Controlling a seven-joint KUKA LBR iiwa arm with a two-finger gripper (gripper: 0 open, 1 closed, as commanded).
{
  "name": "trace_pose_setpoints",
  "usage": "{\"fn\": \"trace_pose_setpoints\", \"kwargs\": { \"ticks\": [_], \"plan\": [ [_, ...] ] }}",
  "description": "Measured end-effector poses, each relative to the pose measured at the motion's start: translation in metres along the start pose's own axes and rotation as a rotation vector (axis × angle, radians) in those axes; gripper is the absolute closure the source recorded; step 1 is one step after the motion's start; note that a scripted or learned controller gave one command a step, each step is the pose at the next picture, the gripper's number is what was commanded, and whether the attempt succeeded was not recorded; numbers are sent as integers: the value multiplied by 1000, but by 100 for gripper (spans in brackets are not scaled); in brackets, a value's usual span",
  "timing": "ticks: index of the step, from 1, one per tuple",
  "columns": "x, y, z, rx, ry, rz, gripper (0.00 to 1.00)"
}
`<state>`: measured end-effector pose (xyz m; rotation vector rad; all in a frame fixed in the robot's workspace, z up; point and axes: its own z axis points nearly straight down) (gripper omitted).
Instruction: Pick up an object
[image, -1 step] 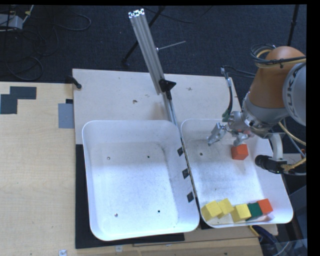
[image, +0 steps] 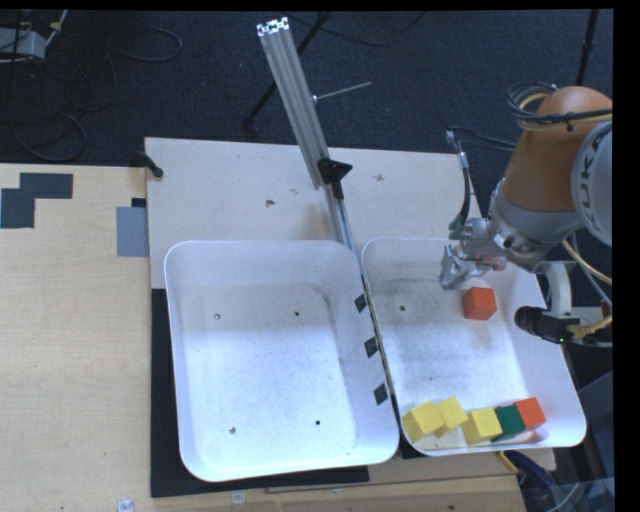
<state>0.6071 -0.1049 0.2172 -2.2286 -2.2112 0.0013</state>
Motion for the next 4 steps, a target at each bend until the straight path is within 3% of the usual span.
{"fn": "trace_pose_setpoints", "kwargs": {
  "ticks": [1, 2, 3, 4],
  "plan": [
    [0, 0, 0, 1, 0, 0, 0],
    [-8, -33, -10, 2, 0, -7, 0],
    [-67, -14, -16, -2, -3, -5, 0],
    [-78, 10, 99, -18, -5, -7, 0]
  ]
}}
